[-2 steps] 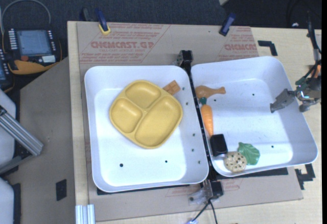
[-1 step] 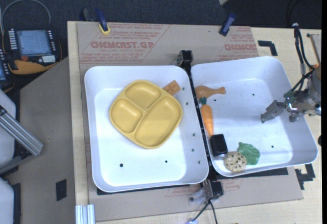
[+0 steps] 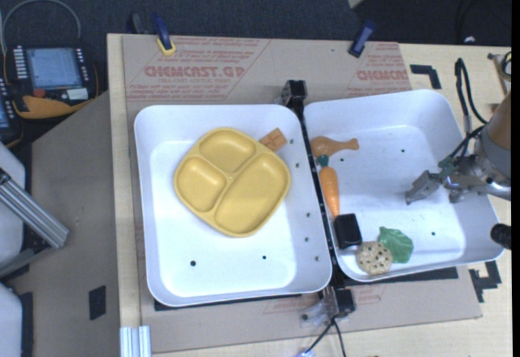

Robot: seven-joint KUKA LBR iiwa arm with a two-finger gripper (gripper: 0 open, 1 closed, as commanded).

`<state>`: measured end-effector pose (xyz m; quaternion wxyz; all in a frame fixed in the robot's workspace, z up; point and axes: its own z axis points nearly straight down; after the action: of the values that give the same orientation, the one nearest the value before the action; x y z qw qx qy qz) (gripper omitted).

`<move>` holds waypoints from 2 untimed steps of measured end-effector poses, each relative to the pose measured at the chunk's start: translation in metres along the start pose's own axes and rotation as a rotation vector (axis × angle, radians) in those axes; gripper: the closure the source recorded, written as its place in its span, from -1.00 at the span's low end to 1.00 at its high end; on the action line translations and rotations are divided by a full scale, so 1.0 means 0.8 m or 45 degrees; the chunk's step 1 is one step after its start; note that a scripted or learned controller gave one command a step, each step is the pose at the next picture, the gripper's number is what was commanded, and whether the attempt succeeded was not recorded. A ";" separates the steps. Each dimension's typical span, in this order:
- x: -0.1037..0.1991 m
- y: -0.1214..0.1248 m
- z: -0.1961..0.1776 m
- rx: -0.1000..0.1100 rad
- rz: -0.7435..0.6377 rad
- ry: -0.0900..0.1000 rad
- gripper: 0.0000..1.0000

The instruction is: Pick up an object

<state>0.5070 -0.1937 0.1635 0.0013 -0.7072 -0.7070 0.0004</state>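
Two white bins are seen side by side on the bench. In the left bin (image 3: 162, 250) a yellow plate (image 3: 231, 181) with three sections is laid near the middle, and a small brown block (image 3: 274, 139) is tucked just beside its upper right edge. In the right bin (image 3: 422, 115) the toys are gathered along the left wall and the near wall. A brown chicken leg (image 3: 333, 145) is placed at the top of the row, and an orange carrot (image 3: 329, 191) is laid just below it, pointing toward the near side. A small black block (image 3: 348, 230) is set under the carrot, close to the bin's left wall. A round cookie (image 3: 374, 258) with dark dots is found at the near edge, and a green leafy piece (image 3: 397, 243) is resting right beside it, touching or almost touching it. The gripper (image 3: 433, 187) is held over the right part of the right bin, well apart from all the toys. Its grey fingers (image 3: 422, 186) are seen spread a little, with nothing caught between them. The bin floor under the gripper is bare.
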 end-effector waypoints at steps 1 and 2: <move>-0.010 0.008 0.062 0.000 0.000 0.000 -1.00; -0.011 0.009 0.047 -0.006 0.000 -0.004 1.00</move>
<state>0.5137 -0.2021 0.1256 -0.0013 -0.7072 -0.7070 -0.0002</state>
